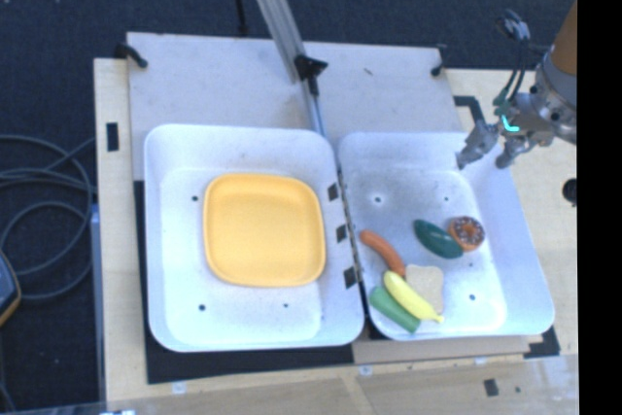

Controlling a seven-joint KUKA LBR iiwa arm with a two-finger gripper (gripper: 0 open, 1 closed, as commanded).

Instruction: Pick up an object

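Down in the right bin (505,238) sits a small huddle of toy food near its front: a dark green oval piece (436,239) touching a brown round one (467,231), an orange carrot-like stick (383,251) to their left, and closer to the front rim a yellow banana (412,296) lying beside a green pod (391,308) and what looks like a pale slice of bread (426,281), though it blends into the white. The jaws (492,151) hang above the bin's far right corner, well apart from the food, spread open with nothing between them. The left bin (175,209) holds a yellow square plate (263,229). Both bins rest side by side on the pale surface (224,78).
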